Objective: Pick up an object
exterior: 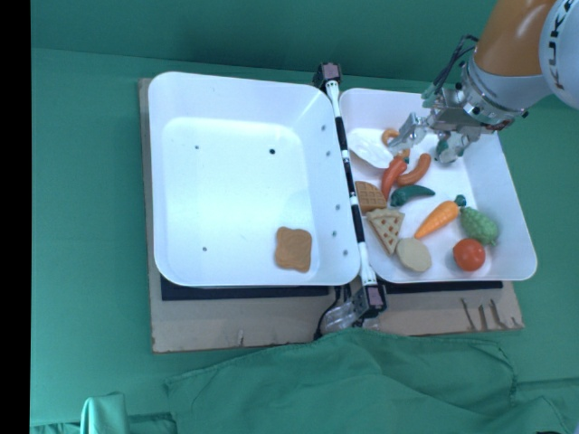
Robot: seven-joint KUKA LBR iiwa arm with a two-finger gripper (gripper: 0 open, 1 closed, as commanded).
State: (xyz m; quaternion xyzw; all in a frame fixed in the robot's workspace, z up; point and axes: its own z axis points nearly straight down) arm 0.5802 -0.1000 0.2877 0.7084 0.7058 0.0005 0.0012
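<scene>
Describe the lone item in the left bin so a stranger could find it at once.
Start at the left bin, the one away from the arm. Near its front right corner lies a biscuit, flat on the floor. It is tan, roughly square with wavy edges, and it lies by itself, while the carrot, the tomato and the other toy foods are crowded in the right bin.

A single fixed camera looks down at a slant from above the bench (90,197), taking in the left bin (181,107) and the right bin (507,197) whole, from a middling distance; the arm (534,25) enters at upper right.
</scene>
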